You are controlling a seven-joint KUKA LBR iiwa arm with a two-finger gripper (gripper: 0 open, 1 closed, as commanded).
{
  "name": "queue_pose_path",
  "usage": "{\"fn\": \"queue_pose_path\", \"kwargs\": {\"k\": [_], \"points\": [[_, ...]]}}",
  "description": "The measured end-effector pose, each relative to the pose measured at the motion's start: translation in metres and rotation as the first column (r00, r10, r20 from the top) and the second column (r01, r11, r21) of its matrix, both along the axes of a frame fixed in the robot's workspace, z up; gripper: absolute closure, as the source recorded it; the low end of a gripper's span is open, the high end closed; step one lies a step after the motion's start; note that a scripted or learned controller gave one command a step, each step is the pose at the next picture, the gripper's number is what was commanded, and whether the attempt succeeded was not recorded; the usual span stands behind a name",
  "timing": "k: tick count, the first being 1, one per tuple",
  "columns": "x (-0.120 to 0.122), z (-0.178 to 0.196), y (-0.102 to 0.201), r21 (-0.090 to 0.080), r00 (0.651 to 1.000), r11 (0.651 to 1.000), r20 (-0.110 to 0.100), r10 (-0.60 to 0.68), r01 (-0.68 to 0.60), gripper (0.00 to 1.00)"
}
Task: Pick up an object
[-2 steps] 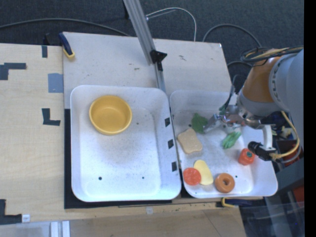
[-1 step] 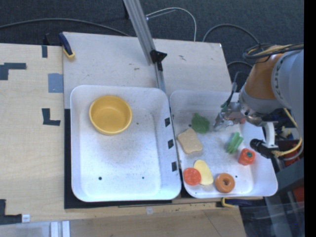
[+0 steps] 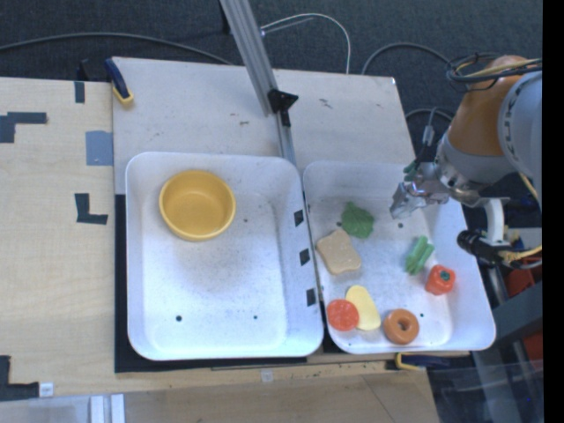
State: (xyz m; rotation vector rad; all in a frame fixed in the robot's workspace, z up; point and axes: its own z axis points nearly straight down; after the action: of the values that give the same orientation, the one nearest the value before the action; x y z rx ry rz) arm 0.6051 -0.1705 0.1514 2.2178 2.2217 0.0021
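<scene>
The tool [image 3: 407,203] is small and blurred against the white floor of the right bin [image 3: 471,329], so whether its fingers are apart or together cannot be told, and nothing can be made out between them. Much of the arm [image 3: 493,122] is cut off at the right edge; what shows is the orange band above a grey wrist, bent so the tool comes down and leftward into the far part of the right bin. Cables loop behind the arm.

All the small objects lie nearer the camera than the tool. A green leafy piece [image 3: 357,220] sits just left of and below it, apart from it. A green pod [image 3: 418,255] lies a little below the tool, its long axis slanting from upper right to lower left. A red pepper [image 3: 440,278] is beside the pod, its green stem end toward the pod. A tan bread slice [image 3: 338,253] lies further left, tilted. Along the near wall sit a tomato [image 3: 343,314], touching a yellow piece [image 3: 363,307] whose long axis runs roughly up and down the view, and a brown doughnut [image 3: 402,326].

Well to the left, in the left bin [image 3: 150,324], a yellow bowl [image 3: 196,204] stands upright. Both bins rest on the table [image 3: 194,104].
</scene>
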Motion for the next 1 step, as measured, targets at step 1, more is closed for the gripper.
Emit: {"fn": "queue_pose_path", "kwargs": {"k": [1], "points": [[-0.0009, 0.0630, 0.0039, -0.001, 1.000, 1.000, 0.003, 0.000, 0.000, 1.00]]}}
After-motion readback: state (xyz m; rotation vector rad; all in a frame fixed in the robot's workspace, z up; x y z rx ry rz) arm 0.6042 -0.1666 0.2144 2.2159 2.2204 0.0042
